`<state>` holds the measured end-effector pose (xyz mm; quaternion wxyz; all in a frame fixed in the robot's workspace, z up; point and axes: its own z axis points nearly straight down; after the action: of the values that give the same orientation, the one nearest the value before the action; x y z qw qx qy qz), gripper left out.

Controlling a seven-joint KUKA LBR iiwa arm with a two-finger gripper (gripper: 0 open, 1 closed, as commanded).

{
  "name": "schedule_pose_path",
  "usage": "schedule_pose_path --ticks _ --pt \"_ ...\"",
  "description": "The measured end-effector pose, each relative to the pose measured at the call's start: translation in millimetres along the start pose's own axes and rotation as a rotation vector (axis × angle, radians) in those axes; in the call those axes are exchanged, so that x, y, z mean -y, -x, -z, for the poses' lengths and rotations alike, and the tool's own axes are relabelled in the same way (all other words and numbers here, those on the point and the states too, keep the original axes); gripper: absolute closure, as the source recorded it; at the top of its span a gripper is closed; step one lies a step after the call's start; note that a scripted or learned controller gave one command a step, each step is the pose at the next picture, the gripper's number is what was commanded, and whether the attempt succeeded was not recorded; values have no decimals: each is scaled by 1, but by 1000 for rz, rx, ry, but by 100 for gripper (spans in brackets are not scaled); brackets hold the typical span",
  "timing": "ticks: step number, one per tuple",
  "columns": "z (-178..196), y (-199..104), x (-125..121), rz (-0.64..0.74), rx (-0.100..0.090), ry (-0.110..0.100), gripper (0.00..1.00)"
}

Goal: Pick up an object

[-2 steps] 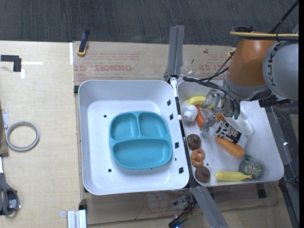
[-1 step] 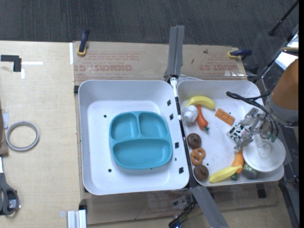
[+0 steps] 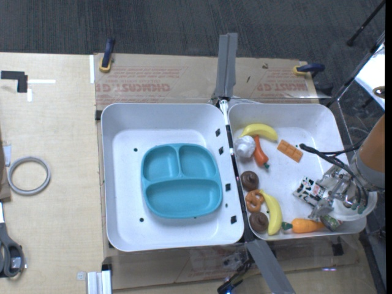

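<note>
Fingers sit low in the near right corner of the right shallow white bin; you can't tell whether they are spread or closed. The gripper hangs just over an orange toy carrot, beside a small black-and-white object. You're likely mid-approach: next, settle over one item and close. The arm enters from the right, wrist angled down and leftward.

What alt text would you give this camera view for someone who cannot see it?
A robot gripper hangs low in the right bin, near an orange carrot, among toy bananas, doughnuts and a waffle. The left bin holds a blue divided plate.
</note>
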<state>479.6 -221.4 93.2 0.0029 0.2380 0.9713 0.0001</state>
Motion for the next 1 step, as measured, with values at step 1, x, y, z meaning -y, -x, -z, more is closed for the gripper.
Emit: schedule_pose_path --ticks 1 --pt "-2 9 -111 -132 -3 -1 0"
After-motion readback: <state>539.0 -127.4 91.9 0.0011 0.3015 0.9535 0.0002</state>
